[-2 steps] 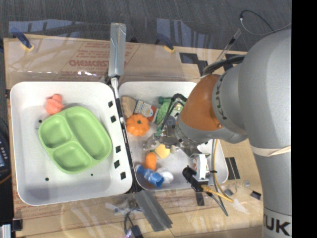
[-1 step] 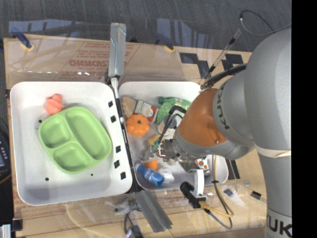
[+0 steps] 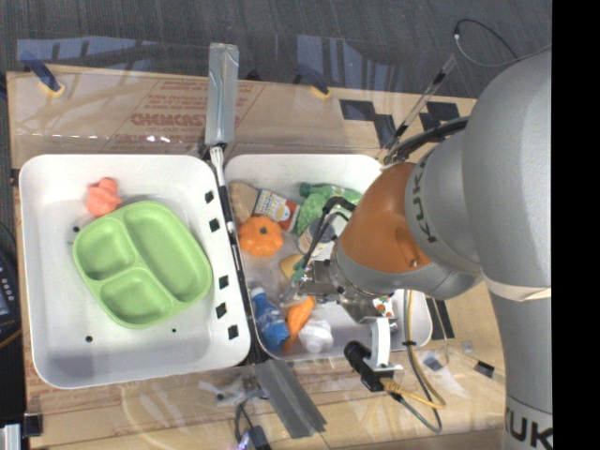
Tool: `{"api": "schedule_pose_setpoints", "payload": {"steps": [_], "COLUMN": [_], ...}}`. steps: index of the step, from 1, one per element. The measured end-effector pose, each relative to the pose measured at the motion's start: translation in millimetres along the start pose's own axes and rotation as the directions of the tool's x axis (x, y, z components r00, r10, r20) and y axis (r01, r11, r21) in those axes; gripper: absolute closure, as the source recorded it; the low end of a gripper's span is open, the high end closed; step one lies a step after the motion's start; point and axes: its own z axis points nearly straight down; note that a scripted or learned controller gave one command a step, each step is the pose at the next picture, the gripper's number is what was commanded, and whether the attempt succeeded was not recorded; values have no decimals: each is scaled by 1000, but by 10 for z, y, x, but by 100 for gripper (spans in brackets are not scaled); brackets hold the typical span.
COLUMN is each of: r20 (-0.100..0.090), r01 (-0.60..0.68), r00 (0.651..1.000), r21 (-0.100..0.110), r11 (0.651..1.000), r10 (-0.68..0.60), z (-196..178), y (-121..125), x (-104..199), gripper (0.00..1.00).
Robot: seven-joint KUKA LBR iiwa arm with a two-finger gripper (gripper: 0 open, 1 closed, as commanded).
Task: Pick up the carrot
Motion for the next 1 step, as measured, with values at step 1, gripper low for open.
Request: {"api": "schedule_pose_setpoints", "payload": {"steps": [1], "r20": [-1], "r01": [58], "r00": [998], "r21": [-1], "r11": [998], "r10": [-58], "z": [-914], "y": [336], "x": [865], "gripper": [100]}}
